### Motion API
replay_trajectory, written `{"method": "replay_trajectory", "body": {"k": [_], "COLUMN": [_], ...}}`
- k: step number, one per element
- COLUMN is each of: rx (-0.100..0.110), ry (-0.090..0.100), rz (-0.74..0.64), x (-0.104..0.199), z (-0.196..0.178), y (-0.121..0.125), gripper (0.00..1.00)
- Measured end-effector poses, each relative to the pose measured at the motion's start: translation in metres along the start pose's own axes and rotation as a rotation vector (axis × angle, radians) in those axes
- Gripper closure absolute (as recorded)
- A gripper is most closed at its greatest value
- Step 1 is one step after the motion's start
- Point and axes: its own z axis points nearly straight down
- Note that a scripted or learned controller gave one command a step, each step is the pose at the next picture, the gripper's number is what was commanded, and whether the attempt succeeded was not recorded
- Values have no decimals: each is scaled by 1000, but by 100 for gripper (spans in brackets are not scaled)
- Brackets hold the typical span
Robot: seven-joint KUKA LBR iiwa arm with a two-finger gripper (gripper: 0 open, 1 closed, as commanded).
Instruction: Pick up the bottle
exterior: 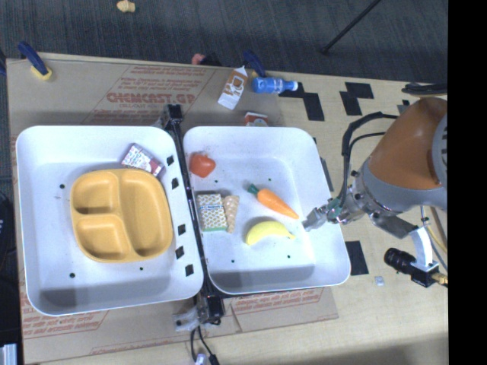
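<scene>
The left bin [30, 204] holds a yellow divided plate [120, 214], which lies flat and takes up most of the floor. A small printed packet [141, 159] sits at the plate's far edge, touching it or just beside it.

In the right bin [329, 253], a red tomato [202, 164] lies near the far left corner. Closer to the camera, a pack of crackers [216, 211] rests along the left wall. To its right a carrot [274, 201] lies at a slant with its green end pointing up and left, and a banana [268, 232] sits just below it, near but apart.

The bottle [272, 86] lies on its side on the bench beyond the right bin, outside both bins. It is blue, and a small carton [233, 88] stands just to its left.

The gripper [316, 218] is low over the right side of the right bin, just right of the banana and carrot, well away from the bottle. Its tip looks narrow, but whether the fingers are together or apart cannot be told, and nothing is seen between them. The grey and orange arm [407, 158] leads off to the right.
</scene>
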Motion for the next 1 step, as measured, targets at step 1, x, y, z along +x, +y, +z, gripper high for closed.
{"method": "replay_trajectory", "body": {"k": [1], "rx": [-2], "ry": [-2], "rz": [-225], "x": [0], "z": [-12], "y": [1], "gripper": [100]}}
